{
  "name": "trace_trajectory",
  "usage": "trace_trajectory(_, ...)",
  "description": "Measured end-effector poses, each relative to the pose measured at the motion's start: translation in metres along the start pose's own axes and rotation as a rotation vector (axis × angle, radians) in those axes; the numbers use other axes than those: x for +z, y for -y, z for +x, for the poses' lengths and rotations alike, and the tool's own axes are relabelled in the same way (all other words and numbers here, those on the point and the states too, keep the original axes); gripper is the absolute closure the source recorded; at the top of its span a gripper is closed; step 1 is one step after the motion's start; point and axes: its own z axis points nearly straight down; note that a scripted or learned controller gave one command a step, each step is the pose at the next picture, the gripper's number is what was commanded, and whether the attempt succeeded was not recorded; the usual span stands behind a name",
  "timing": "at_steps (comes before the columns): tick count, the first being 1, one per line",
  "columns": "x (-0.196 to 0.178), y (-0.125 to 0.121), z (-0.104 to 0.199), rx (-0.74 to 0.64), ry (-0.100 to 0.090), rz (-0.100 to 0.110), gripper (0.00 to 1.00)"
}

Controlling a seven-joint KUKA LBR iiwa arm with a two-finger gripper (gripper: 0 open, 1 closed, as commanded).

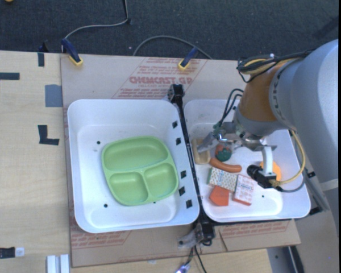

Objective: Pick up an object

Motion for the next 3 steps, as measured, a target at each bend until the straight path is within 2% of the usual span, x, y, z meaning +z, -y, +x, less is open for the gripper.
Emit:
trace_trajectory(1,0.001,-0.023,-0.002,-0.002,-0.004,0.006,0.00)
trace_trajectory(3,0.000,-0.008,0.002,0.001,0.001,-0.002,0.00)
